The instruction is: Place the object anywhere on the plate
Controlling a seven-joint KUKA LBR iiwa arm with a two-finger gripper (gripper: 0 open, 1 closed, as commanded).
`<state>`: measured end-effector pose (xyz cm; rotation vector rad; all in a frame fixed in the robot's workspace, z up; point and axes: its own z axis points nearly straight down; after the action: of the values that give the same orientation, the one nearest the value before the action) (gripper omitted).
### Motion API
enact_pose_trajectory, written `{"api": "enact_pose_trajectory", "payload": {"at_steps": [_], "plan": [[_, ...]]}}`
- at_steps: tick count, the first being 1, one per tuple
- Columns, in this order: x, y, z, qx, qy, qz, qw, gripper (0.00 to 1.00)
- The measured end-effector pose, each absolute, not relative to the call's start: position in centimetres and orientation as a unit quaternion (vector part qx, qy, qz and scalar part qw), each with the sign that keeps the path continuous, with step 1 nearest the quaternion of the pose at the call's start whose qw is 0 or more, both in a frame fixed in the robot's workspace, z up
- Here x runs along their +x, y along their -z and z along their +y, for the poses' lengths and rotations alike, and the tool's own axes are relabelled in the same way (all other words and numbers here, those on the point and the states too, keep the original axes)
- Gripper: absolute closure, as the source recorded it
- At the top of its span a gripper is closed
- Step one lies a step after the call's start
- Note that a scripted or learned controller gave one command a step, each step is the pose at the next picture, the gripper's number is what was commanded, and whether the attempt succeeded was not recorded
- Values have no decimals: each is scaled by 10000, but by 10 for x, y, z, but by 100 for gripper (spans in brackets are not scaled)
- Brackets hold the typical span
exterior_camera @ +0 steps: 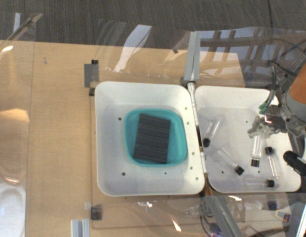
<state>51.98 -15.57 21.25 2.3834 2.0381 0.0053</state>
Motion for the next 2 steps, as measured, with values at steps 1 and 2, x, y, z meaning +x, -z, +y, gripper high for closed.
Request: {"api": "enact_pose_trajectory", "payload": {"at_steps": [1,2], "plan": [[552,-226,-80,6763,-21,7366,29,100],[558,-201,-6,6061,-17,7954,18,100]]}}
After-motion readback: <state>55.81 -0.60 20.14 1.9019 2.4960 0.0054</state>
